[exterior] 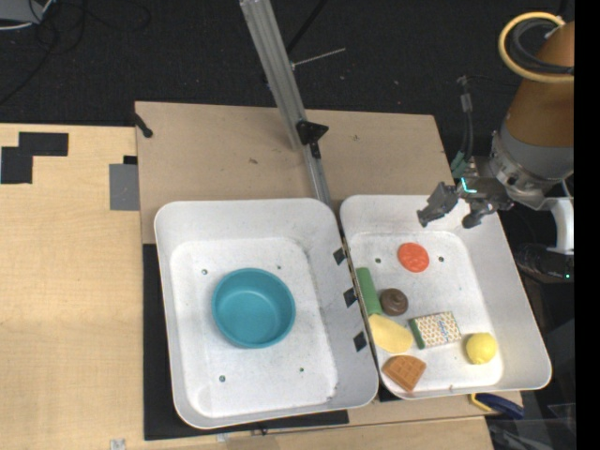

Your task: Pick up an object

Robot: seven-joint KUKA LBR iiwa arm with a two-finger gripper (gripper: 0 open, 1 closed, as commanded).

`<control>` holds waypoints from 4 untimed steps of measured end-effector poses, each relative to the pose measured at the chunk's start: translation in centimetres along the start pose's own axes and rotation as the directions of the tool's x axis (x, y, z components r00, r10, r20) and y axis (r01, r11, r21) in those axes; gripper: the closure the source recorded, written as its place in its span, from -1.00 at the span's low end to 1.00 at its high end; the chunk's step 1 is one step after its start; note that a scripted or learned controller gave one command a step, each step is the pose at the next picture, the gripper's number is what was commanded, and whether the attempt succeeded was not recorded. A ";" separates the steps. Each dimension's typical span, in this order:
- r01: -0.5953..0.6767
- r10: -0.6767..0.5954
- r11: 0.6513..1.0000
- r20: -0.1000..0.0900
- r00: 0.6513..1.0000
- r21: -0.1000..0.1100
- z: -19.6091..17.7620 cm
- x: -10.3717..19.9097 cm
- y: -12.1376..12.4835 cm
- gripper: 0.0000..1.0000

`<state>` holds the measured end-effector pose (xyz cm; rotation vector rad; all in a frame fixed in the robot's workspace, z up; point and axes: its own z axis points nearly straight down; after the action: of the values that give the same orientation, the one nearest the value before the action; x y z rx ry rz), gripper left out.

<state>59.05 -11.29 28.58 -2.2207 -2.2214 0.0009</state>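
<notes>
The right bin (487,251) holds several small objects: a red-orange round piece (412,257), a brown round one (394,301), a green bar (366,291), a yellow wedge (389,334), a patterned block (436,329), a yellow ball (480,348) and a tan waffle piece (404,373). My gripper (457,209) hangs over the bin's far edge, above and right of the red-orange piece. Its two dark fingers are spread apart with nothing between them.
A teal bowl (253,307) sits in the left bin (187,242). A slanted metal rail (281,82) rises behind the bins, ending near their shared far corner. The grey and orange arm (539,111) fills the upper right.
</notes>
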 end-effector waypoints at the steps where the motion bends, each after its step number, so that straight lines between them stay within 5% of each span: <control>1: 0.000 0.000 1.000 0.000 1.000 0.000 0.0 0.0 0.0 -1.00; 4: 0.000 0.000 1.000 -0.001 1.000 0.003 15.0 -0.7 0.8 -1.00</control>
<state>59.82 -11.99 13.57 -2.2189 -2.2192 0.0041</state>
